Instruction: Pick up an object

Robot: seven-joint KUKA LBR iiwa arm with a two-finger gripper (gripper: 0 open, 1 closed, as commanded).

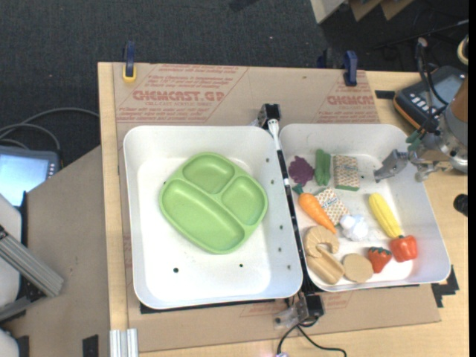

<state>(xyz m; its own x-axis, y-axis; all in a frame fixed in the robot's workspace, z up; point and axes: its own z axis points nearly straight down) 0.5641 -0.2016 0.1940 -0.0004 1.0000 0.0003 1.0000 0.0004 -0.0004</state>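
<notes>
Two white bins sit side by side on the bench. The left bin point(149, 199) holds one green divided plate point(213, 201), lying flat near its middle.

The right bin point(435, 236) holds a cluster of toy foods, one of each: a purple grape bunch point(301, 170) at the far left, a green pod point(323, 166) just right of it, and a speckled cracker point(346, 172) right again. Nearer lie an orange carrot point(317, 210), a patterned wrapper point(332, 204) touching it, a small white piece point(355, 228), and a yellow corn cob point(385, 214). Along the near side sit a tan bread piece point(323, 253), a round cookie point(358, 267), a strawberry point(379, 258) and a red-orange pepper point(404, 248).

The gripper point(393, 165) reaches in from the right, over the far right part of the right bin. Whether its fingers are parted or closed cannot be told; nothing can be seen between them. The cracker lies just left of the tip, and the corn cob lies nearer the viewer, apart from it. The other foods sit farther left and nearer, well apart from the gripper.
</notes>
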